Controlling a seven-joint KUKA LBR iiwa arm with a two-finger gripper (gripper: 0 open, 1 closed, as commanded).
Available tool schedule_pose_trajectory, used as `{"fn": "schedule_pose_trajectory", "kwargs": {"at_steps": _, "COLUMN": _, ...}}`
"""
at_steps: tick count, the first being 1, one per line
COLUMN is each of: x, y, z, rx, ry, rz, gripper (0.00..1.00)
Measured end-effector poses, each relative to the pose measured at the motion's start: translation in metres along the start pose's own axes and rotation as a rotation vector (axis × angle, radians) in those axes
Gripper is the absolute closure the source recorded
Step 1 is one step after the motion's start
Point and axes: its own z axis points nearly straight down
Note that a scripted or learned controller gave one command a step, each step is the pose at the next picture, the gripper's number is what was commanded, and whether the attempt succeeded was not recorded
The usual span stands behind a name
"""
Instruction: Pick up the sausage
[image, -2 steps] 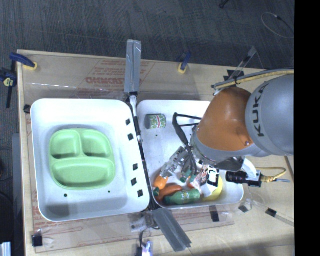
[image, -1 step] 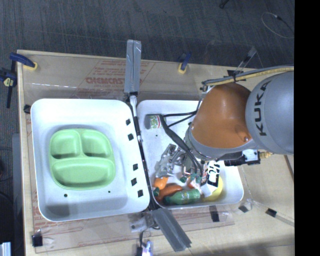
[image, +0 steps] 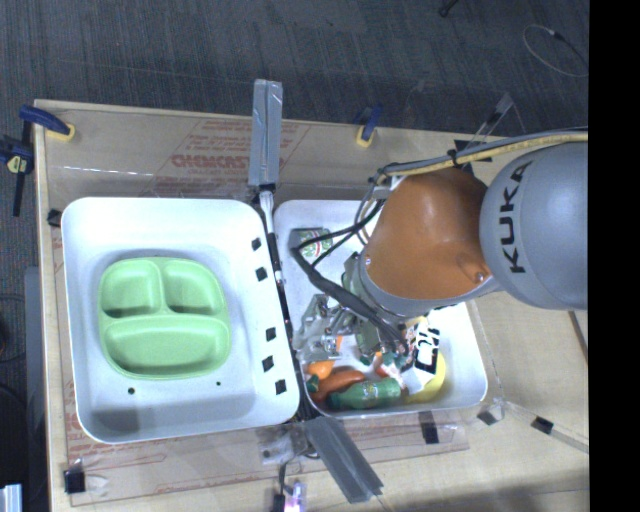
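Gripper (image: 335, 335) state can't be told, low in right white bin (image: 470, 380) amid clutter; reddish-orange sausage (image: 335, 380) at front-left corner beside green item (image: 365, 395): judged best to centre over it, descend slowly.

A single camera sits fixed above the bench (image: 150, 470), looking down at a slant and from fairly near. It takes in both white bins, left bin (image: 80, 300) and right bin (image: 470, 360); the arm (image: 530, 230) enters from the right
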Motion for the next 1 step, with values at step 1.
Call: {"fn": "schedule_pose_trajectory", "kwargs": {"at_steps": 1, "x": -0.0156, "y": -0.0966, "z": 0.059, "rx": 0.0, "ry": 0.0, "rz": -0.036, "gripper": 1.0}}
